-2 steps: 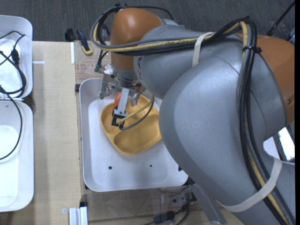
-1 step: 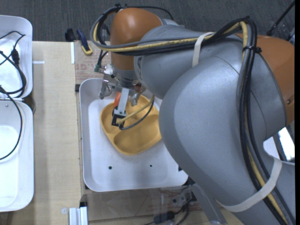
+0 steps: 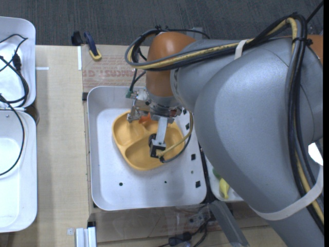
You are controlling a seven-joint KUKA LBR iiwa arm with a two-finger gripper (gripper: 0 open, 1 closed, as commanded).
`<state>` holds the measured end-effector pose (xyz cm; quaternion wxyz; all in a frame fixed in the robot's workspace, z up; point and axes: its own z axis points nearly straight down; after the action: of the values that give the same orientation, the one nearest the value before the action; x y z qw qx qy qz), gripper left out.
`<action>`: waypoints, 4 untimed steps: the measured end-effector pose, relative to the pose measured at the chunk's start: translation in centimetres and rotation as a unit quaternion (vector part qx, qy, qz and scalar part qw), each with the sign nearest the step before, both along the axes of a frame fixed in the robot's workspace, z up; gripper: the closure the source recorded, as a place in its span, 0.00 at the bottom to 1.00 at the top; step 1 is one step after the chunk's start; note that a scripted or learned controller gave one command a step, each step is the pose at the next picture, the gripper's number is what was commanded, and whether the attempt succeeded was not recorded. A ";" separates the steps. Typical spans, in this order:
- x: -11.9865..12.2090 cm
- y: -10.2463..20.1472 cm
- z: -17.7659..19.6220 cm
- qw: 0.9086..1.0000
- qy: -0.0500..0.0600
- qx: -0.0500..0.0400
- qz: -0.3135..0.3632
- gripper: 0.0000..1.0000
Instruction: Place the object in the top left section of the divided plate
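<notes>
A yellow divided plate (image 3: 134, 143) lies in the left white bin (image 3: 103, 169), toward its upper middle. The arm reaches over it from the right, and my gripper (image 3: 140, 114) hangs over the plate's upper part. A small orange object (image 3: 145, 120) shows just below the gripper, at the plate's upper section; whether the gripper touches it I cannot make out. The wrist and orange band hide the plate's upper right rim.
The second white bin lies under the arm at the right, with a yellow thing (image 3: 224, 188) showing at its edge. A blue and yellow clamp (image 3: 90, 44) sits on the bench behind the left bin. White equipment with black cables (image 3: 14, 81) stands at the far left.
</notes>
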<state>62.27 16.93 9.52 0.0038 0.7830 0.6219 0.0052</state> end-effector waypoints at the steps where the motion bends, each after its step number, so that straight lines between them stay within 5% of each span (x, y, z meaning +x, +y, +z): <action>1: -0.2 0.5 0.5 1.000 0.006 0.005 0.000 1.00; 2: -8.2 -0.9 1.8 1.000 0.005 -0.001 0.026 1.00; 3: -14.2 -4.2 7.9 0.999 0.011 -0.002 0.045 1.00; 4: -4.0 -1.0 11.5 0.996 0.010 -0.003 0.093 1.00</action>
<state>58.26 15.96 21.04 -0.0005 0.7219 0.6920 -0.0036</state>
